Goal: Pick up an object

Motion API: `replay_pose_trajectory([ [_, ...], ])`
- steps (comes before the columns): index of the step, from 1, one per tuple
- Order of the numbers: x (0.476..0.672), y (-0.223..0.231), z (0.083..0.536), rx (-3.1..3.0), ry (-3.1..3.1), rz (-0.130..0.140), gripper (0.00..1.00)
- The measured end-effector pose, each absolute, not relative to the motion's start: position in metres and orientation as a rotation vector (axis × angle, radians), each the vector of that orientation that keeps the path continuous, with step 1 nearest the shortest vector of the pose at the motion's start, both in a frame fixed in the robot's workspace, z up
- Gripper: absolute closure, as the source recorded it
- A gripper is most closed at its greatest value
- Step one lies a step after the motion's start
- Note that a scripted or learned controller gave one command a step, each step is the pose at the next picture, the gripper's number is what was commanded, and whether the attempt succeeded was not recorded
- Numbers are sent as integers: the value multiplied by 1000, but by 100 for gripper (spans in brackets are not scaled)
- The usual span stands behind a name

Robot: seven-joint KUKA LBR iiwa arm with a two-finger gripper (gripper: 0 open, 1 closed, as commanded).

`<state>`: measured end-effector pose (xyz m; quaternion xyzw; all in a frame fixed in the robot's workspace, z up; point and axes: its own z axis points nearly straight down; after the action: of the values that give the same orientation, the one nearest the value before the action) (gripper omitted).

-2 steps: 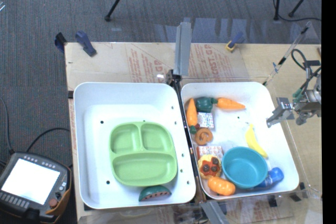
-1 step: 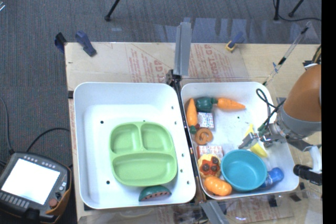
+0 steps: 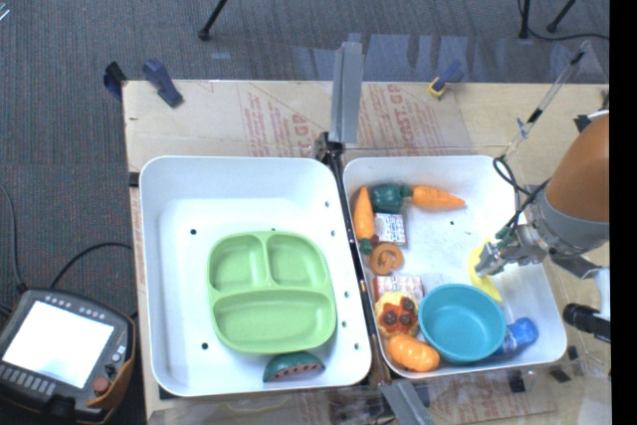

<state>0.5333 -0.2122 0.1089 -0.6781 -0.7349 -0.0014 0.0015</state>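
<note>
Two shallow white bins sat side by side on the bench, the left bin [image 3: 159, 214] and the right bin [image 3: 468, 169]. The arm [image 3: 587, 184] reached in from the right, its orange band above the grey wrist, and the gripper [image 3: 490, 262] hung low over the right side of the right bin, just above a yellow object [image 3: 481, 276] (mostly hidden under the tool, so its kind was unclear). Whether the tool was open, closed or gripping anything could not be told at this slant. In the right bin lay the things to choose from: a carrot [image 3: 436, 199] near the back, joined to a dark green piece [image 3: 388, 196]; a second orange carrot [image 3: 363, 213] lying along the left wall; a small printed packet [image 3: 390, 229]; a round brown doughnut-like item [image 3: 385, 259]; a blue bowl [image 3: 461, 323] near the front; a blue object [image 3: 520, 333] touching the bowl's right side; a red and yellow toy [image 3: 398, 312] left of the bowl; and an orange piece [image 3: 413, 351] at the front edge. The left bin held a green divided plate [image 3: 271, 292] and, at its front wall, a watermelon slice [image 3: 294, 366]. A tablet-like pendant [image 3: 62, 345] lay on the floor at lower left.
</note>
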Motion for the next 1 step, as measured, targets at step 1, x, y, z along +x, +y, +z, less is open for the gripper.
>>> replay_pose_trajectory([
  [1, 555, -111, 210, -2260, -2187, -11, 100],
])
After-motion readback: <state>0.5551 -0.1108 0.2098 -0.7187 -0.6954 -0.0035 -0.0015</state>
